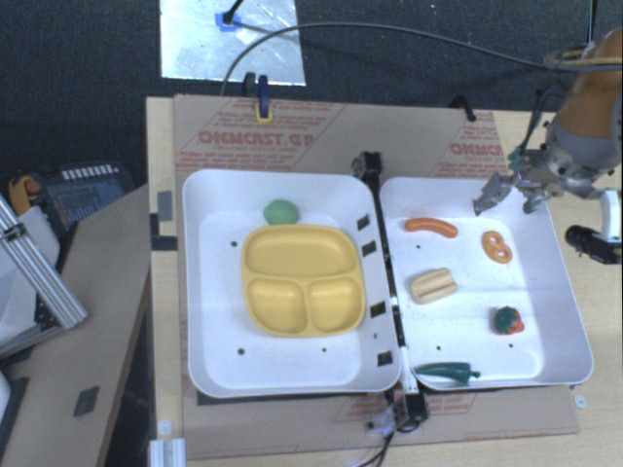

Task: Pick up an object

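Approach step: my end effector (510,195) hangs spread and empty above the right bin (560,261); next, descend onto the pretzel (496,247) just below.

Smooth yellow plastic tray (297,280) lies in a glossy white plastic bin (209,290).

Blue clamp (262,93) on cardboard sheet (321,129) (red print), foil square (230,25), grey device (80,195)
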